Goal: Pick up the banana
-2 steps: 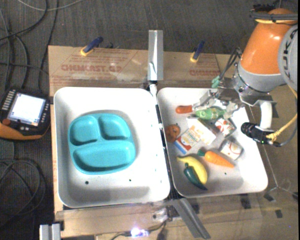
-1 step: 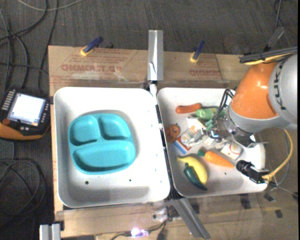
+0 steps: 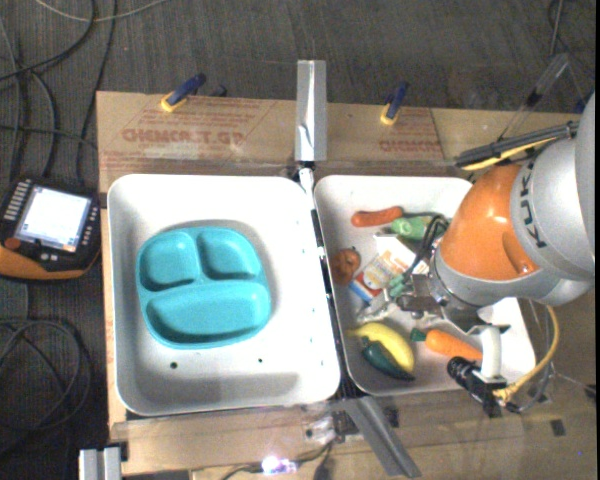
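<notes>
The end effector (image 3: pixel 412 298) hangs low over the right bin (image 3: pixel 505 353), in the middle of the toys. The big grey and orange arm (image 3: pixel 510 228) covers most of it, so it is hard to tell if it is clenched or released. Nothing can be seen held in it.

The banana (image 3: pixel 390 343) lies just below the end effector, near the front of the right bin. It is yellow and lies slanted, with one tip toward the bin's left wall and the other end toward the front right. A dark green toy (image 3: pixel 392 363) touches its lower side. An orange carrot (image 3: pixel 450 344) lies just to its right.

Farther back sit a red pepper (image 3: pixel 377 216) and a small brown ball (image 3: pixel 346 262).

The left bin (image 3: pixel 130 208) holds a blue tray (image 3: pixel 205 286) with three parts. Both bins sit on the brown surface (image 3: pixel 200 133).
</notes>
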Motion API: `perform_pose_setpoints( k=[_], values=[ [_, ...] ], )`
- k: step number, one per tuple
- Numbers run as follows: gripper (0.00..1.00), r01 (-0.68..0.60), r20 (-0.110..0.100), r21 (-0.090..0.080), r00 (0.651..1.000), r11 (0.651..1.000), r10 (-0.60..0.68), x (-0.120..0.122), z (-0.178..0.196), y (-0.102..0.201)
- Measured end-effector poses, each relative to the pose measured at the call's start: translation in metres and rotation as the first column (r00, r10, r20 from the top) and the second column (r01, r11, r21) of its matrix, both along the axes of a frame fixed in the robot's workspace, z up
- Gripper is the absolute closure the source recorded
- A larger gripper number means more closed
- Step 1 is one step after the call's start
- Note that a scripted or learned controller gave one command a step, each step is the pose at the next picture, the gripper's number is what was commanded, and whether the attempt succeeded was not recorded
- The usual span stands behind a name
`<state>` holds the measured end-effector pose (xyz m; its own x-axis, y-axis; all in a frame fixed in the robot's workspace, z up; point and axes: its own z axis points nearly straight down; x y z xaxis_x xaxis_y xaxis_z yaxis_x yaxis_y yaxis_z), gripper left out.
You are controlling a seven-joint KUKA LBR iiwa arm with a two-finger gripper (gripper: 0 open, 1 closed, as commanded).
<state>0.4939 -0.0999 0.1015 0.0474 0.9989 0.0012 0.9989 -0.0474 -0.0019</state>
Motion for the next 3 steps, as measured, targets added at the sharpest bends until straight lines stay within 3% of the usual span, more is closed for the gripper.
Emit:
perform_pose_setpoints(
  k=[1, 2, 3],
  values=[
    [0.00, 0.179, -0.002, -0.002, 0.984, 0.984, -0.179, -0.010, 0.081, 0.021],
    [0.00, 0.115, 0.002, 0.000, 0.993, 0.993, -0.115, -0.010, -0.008, 0.006],
    [0.00, 0.152, -0.001, -0.004, 0.988, 0.988, -0.152, 0.023, 0.081, 0.034]
  ],
)
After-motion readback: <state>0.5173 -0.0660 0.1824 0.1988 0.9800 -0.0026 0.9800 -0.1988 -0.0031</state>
